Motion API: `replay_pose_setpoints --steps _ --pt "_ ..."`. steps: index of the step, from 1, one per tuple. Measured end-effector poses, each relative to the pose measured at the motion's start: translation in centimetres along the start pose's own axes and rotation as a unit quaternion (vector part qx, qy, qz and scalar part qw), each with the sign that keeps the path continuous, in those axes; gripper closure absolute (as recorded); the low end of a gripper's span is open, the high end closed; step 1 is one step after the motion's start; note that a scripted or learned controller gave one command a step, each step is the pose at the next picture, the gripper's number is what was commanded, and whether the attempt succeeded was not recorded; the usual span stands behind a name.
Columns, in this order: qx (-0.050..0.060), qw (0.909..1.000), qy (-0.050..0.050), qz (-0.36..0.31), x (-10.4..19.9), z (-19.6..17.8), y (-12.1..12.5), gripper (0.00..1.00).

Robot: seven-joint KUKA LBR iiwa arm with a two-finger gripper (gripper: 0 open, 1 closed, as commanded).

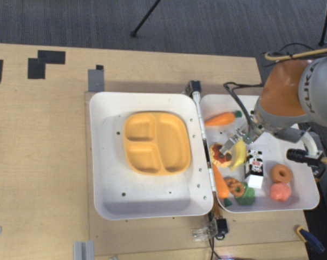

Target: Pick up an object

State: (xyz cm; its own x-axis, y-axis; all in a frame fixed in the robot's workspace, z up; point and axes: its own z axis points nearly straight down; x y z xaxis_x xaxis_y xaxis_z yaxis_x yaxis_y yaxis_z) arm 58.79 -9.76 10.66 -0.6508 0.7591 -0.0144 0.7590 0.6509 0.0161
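Your targets are the toy foods crowded into the right bin [309, 199]: a banana [239, 154] lies near the middle, tilted, with a red and dark piece [222, 154] just beside it on the left. Toward the far rim you have a carrot [220, 119] lying crosswise, and a second carrot [220, 182] runs along the bin's left wall. At that carrot's near end sit a small pretzel-like ring [236, 188] and a green piece [246, 196], touching or nearly so. Right of the banana stands a small black-and-white carton [255, 167] — past it a brown doughnut [282, 173], and just nearer you a pink ball [280, 192]. The claw [240, 137] hangs over the banana's upper end, its metal fingers [235, 141] pointing down and left; whether they are spread or closed you cannot tell from this angle, and nothing shows plainly between them. Behind it the grey arm with its orange band [282, 91] comes in from the right, covering the bin's far right corner. The left bin [98, 161] holds a yellow divided tray [155, 142] — three compartments, set near the middle. Both bins rest side by side on the wooden desk [39, 145], which carries a few black patches [44, 63] at its far left.
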Motion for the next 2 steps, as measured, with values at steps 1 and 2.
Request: replay_pose_setpoints --steps 1,2 --pt "-0.001 0.9999 -0.001 -0.015 0.0 0.01 0.06 0.0" --pt "-0.004 0.9986 -0.004 -0.053 0.04 -0.02 0.13 0.0"
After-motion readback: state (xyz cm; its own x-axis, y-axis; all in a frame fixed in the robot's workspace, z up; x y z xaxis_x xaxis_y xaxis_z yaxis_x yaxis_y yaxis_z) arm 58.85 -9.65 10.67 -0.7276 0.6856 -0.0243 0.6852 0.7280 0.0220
